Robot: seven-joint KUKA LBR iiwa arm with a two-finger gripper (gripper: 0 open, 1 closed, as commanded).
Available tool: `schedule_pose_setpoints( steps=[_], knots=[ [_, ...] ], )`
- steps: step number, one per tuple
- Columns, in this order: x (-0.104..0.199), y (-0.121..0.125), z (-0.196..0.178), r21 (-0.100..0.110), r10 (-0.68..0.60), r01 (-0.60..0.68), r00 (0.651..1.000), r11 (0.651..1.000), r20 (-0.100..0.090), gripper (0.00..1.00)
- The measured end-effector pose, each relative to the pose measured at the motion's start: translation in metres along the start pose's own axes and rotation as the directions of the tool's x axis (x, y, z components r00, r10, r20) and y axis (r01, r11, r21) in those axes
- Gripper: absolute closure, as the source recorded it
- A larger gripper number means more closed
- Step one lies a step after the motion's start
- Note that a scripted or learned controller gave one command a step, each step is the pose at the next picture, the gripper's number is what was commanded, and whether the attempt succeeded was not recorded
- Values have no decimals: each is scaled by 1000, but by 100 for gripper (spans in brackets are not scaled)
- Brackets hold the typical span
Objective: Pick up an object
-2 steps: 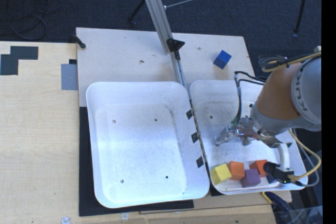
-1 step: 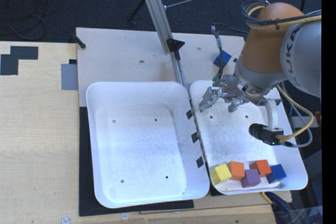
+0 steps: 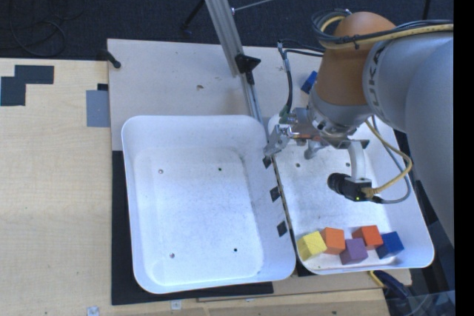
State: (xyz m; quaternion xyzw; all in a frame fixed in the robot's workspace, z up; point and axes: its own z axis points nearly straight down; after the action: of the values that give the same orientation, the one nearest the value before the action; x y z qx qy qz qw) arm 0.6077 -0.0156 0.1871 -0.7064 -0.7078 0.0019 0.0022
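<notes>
Camera view, L to R, all placed vs the right bin [image 3: 315, 196]. Far left of it: pale wood-grain top [image 3: 52, 181] w/ grey-blue patches, flat and open. Next, the left bin [image 3: 192, 211], touching the right bin's left rim. It is shallow white plastic w/ rounded corners and a smooth floor speckled w/ dark dots, so wide open floor w/ low walls. A black mat [image 3: 118, 233] shows under its left and near edges.

A ribbed aluminium bar [image 3: 218, 18] slants up and away from the right bin's far-left corner. Black clips [image 3: 275, 193] sit along the seam between the two rims.

The gripper [image 3: 311, 148] hangs over the right bin's far end, just inside the left rim. Can't tell if it is spread or closed; nothing seen in it. The bin's mid floor is open.

5 small matte cubes are bunched at the right bin's near wall, well apart from the gripper: yellow block [image 3: 312, 243], orange block [image 3: 335, 239], purple block [image 3: 354, 251], red-orange block [image 3: 368, 235], blue block [image 3: 390, 243]. They sit side by side, some touching.

The grey arm [image 3: 415, 100] covers the bin's far-right side.
</notes>
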Motion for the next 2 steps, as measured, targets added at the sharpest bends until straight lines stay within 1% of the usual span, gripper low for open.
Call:
schedule_pose_setpoints(
  steps=[1,2],
  knots=[
    [-66,6,-91,-12,7,-7,1000,1000,4,0],
    [-85,-64,-13,8,6,-6,1000,1000,-1,0]
  ],
)
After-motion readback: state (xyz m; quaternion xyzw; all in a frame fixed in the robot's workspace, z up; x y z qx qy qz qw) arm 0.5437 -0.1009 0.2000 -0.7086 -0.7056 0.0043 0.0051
